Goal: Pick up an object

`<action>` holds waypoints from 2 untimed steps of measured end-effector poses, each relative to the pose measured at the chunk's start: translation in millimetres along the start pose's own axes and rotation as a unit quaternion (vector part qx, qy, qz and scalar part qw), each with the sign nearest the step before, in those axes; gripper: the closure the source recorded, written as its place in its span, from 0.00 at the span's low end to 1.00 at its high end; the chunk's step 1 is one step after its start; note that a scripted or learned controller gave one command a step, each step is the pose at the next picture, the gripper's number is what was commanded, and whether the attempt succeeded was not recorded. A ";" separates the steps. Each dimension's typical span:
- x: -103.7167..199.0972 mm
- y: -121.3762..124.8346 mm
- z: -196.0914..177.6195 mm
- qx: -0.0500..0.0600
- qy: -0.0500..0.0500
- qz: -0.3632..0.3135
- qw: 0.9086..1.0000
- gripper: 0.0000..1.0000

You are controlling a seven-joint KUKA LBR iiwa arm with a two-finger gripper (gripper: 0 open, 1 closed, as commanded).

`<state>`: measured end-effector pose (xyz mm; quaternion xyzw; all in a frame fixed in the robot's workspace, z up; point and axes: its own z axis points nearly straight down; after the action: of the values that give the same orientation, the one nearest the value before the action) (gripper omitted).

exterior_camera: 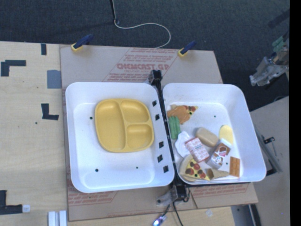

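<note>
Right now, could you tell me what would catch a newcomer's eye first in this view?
A yellow divided plate lies alone in the left bin. The right bin holds a crowded heap of toy food, among it a pizza slice at the near edge and a green piece by the divider.

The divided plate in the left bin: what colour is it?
Yellow; the three-compartment plastic plate shows plainly in the camera view.

camera view | looking down at a slant from above the worktop (28,126) | framing both white bins (75,126) from moderate distance
</note>
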<state>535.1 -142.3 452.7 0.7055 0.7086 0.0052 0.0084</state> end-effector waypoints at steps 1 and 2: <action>61.9 23.7 -88.3 0.004 0.002 -0.002 1.000 1.00; 57.9 -26.6 83.8 0.020 0.003 0.003 1.000 1.00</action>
<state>509.9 -84.9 368.1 0.7077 0.7065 -0.0064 -0.0081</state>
